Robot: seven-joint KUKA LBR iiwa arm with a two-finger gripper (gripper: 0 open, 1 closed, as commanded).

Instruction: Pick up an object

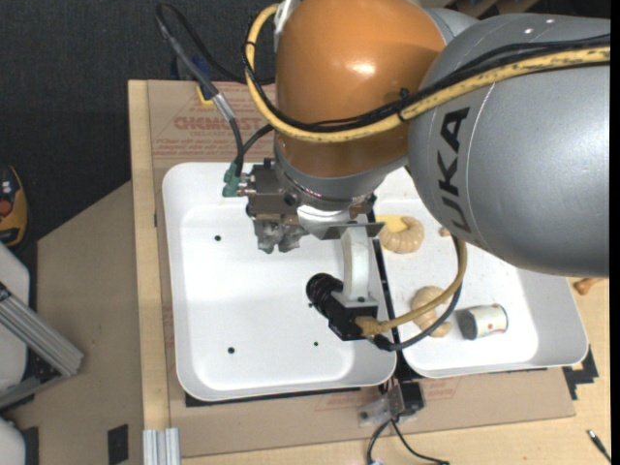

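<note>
We look down at a slant on two shallow white plastic bins, side by side on a brown board (pixel 194 124) printed with red lettering. The left bin (pixel 242 347) and the right bin (pixel 513 356) touch along their inner rims. A bulky grey robot arm (pixel 523 143) with a glossy orange dome (pixel 349 56) leans in from the right, covering the far part of the right bin.

The wrist points straight down, which we judge suits a grasp from above. The dark metal gripper (pixel 278 229) hangs over the far middle of the left bin, above bare white floor. We cannot tell whether it is released or clenched, and we see nothing held in it.

The things to pick lie in the right bin, likely gathered there as stock. A cream ring-shaped object (pixel 402 234) sits just right of the shared rims. Nearer to us is a tan lumpy piece (pixel 433 310), partly hidden by the robot's own parts. Just to its right lies a short white cylinder with a dark end (pixel 484 320). All three lie right of the gripper, across the divide. The ring is closest, so we judge a sideways move must come before any descent.
</note>
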